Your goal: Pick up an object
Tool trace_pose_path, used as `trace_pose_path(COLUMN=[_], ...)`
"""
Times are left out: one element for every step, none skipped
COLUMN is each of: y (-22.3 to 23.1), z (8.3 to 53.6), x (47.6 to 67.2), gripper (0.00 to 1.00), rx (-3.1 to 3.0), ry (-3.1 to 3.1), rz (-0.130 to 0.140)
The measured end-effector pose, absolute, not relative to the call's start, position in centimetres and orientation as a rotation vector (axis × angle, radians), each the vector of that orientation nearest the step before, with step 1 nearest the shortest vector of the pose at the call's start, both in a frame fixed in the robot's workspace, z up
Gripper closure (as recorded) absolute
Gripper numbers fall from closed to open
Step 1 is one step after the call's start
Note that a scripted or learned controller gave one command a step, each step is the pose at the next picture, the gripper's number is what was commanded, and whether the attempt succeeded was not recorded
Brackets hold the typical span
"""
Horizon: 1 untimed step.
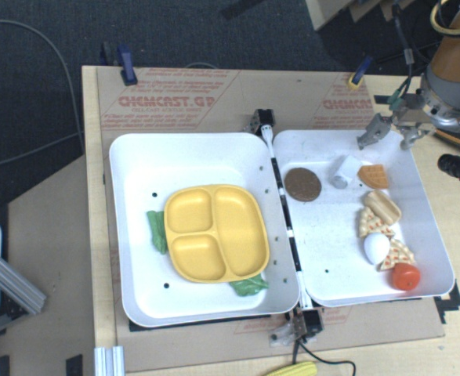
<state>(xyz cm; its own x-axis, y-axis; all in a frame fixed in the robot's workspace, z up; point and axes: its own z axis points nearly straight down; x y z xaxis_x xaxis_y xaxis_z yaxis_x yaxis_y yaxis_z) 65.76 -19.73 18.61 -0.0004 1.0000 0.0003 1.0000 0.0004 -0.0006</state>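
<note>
Grey cup (342,171) below open fingers (372,134)

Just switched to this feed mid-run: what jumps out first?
A big yellow divided plate fills the left bin, with green leafy pieces poking out from under it. The right bin holds small toy foods along its right side, a red tomato nearest the camera. The pincer hovers over that bin's far corner, open.
</note>
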Motion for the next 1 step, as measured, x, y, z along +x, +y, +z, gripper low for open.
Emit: trace_pose_path(y=[-21.78], z=[8.36], x=[61.85], gripper=[0.00], rx=[-2.210], ry=[-2.219], rz=[-0.006])
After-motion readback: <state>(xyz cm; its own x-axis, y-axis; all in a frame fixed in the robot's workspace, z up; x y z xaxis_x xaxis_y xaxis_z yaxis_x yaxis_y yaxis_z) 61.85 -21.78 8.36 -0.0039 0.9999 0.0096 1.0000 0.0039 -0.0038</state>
